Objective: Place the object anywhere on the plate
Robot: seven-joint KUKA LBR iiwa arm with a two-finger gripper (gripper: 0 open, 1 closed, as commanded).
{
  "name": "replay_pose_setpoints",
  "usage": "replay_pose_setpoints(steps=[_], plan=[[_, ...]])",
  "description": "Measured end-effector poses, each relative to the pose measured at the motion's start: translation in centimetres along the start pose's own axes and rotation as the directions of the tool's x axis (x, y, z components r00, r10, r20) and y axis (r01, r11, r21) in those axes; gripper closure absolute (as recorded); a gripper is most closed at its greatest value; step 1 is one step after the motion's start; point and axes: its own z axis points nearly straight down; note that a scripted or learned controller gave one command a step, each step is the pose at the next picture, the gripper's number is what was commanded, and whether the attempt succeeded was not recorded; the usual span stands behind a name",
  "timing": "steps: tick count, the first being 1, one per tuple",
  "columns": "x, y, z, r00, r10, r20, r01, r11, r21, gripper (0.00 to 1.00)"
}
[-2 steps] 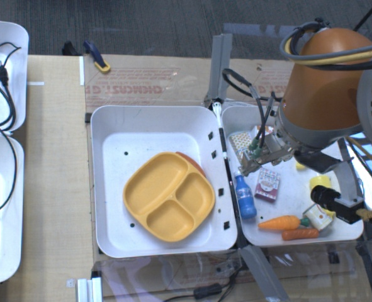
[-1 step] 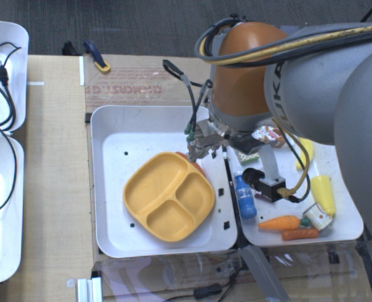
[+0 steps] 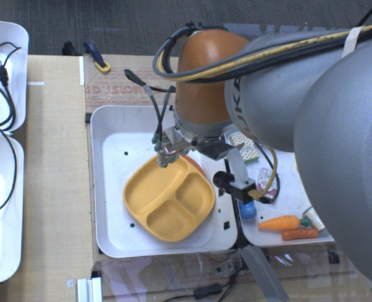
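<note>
The gripper (image 3: pixel 168 153) hung over the yellow plate (image 3: pixel 169 198)'s far edge in the left bin (image 3: pixel 104 187). Its grasp could not be judged. The carrot (image 3: pixel 279 223) (probably the object) lay near the right bin (image 3: pixel 280 238)'s near edge, so picking came next.

1. The arm (image 3: pixel 299 93) bulks over the right bin (image 3: pixel 286 200), covering most of its floor; its own body runs off the frame at three o'clock
2. The gripper (image 3: pixel 173 148) sits under the orange wrist, too tucked away to read its fingers
3. The plate's (image 3: pixel 168 200) rim at twelve o'clock is hidden beneath the wrist
4. A patterned item (image 3: pixel 245 146) peeks out beside the arm, too covered to name
5. A blue object (image 3: pixel 247 211) is half hidden by the black bracket
</note>
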Motion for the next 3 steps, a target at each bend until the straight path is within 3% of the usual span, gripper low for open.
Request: replay_pose_setpoints(steps=[1, 2, 3], plan=[[5.75, -4.16, -1.6, 0.999, 0.038, 0.0, -0.038, 0.999, 0.002, 1.0], [5.69, -4.45, -1.84, 0.961, 0.275, 0.001, -0.275, 0.961, 0.001, 1.0], [5.51, -4.44, -2.58, 0.961, 0.276, 0.004, -0.276, 0.961, 0.005, 1.0]])
